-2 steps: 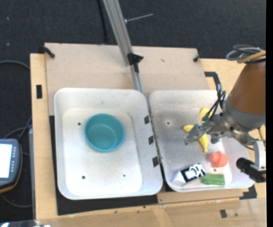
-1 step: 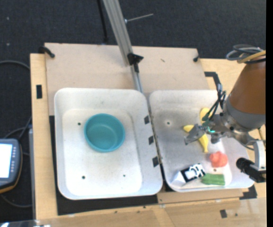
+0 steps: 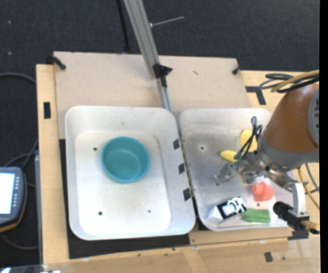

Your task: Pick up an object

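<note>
Bench, two bins: bowl point(image 3: 125, 159) left, clutter right. My gripper point(image 3: 227, 174) sits low in the right bin point(image 3: 209, 129), holding nothing, banana point(image 3: 239, 147) just beside. I'd centre over it before closing.

teal bowl point(image 3: 125, 159), white bins point(image 3: 78, 124), orange-banded arm point(image 3: 293, 124)
</note>
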You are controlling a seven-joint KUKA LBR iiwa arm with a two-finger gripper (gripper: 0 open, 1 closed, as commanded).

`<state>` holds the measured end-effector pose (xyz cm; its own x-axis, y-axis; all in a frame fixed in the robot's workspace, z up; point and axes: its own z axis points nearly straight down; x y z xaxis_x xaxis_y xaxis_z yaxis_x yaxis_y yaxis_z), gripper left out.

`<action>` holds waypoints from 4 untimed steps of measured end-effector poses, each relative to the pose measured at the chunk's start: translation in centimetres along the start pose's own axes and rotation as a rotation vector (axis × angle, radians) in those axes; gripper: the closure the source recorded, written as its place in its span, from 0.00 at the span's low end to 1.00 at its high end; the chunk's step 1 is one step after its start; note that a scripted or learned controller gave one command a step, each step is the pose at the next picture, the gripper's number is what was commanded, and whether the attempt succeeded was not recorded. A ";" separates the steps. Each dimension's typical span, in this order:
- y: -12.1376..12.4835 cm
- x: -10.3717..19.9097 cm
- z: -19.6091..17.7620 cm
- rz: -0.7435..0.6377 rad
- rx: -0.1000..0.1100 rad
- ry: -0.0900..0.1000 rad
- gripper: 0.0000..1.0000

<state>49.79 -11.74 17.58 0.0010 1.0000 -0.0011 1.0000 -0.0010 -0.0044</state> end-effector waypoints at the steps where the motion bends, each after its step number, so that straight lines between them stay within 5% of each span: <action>1: 0.1 -0.4 4.3 0.000 0.000 0.000 0.00; 2: 0.1 -0.5 7.6 0.001 -0.005 -0.001 0.00; 3: 0.3 -0.5 6.4 0.006 -0.010 0.002 1.00; 4: 0.8 -0.5 2.1 -0.004 -0.011 0.000 1.00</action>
<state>50.59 -12.21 15.52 -0.0031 1.0000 -0.0011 1.0000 0.0031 0.0068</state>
